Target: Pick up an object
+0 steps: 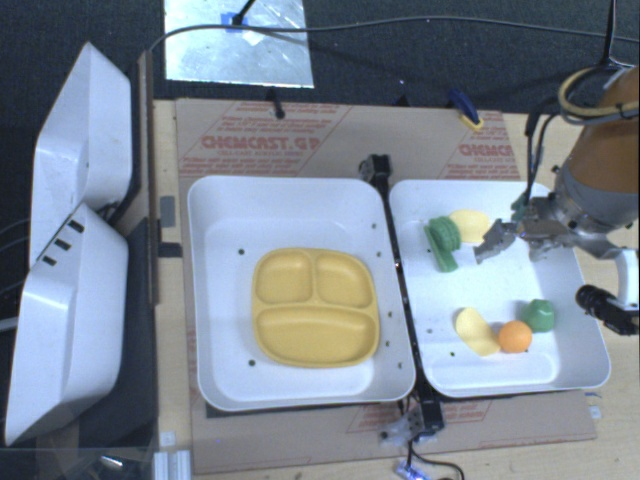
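The right bin [570, 368] holds several toy foods. A green ridged piece [442, 243] and a pale yellow piece [466, 223] lie at its back left. Near the front sit a yellow piece [476, 331], an orange ball [515, 337] and a small green piece [540, 314]. My gripper [512, 245] hovers over the back of this bin, just right of the pale yellow piece. It is open with nothing between its fingers, and one fingertip [488, 245] points toward the green ridged piece.
In the left bin [215, 268] lies a yellow divided plate [316, 304]. A black clamp [376, 168] sits where the two bins meet at the back. White casings [75, 238] stand at the far left. A black fitting [603, 306] hangs by the right bin's edge.
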You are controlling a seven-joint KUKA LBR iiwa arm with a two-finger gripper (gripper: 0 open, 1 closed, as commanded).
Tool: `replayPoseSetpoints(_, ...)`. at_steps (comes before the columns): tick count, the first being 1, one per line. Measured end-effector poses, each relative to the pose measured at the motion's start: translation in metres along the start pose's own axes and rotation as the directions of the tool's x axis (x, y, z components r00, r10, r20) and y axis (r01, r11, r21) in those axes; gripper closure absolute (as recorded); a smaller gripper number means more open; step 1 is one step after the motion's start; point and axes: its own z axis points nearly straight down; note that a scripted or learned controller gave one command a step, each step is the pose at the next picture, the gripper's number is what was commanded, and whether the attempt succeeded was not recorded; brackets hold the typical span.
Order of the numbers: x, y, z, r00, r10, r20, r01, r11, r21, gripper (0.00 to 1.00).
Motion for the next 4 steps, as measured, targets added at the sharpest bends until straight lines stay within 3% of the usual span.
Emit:
replayPoseSetpoints(1,0.0,0.0,-0.011,1.0,0.0,0.0,0.0,1.0,-0.001,1.0)
replayPoseSetpoints(2,0.016,-0.009,0.046,1.0,0.0,-0.001,0.0,1.0,0.004,1.0)
replayPoseSetpoints(3,0.015,-0.008,0.044,1.0,0.001,0.0,-0.001,1.0,0.0,0.0)
replayPoseSetpoints(4,0.002,0.058,0.019,1.0,-0.001,0.001,0.001,1.0,-0.004,0.0)
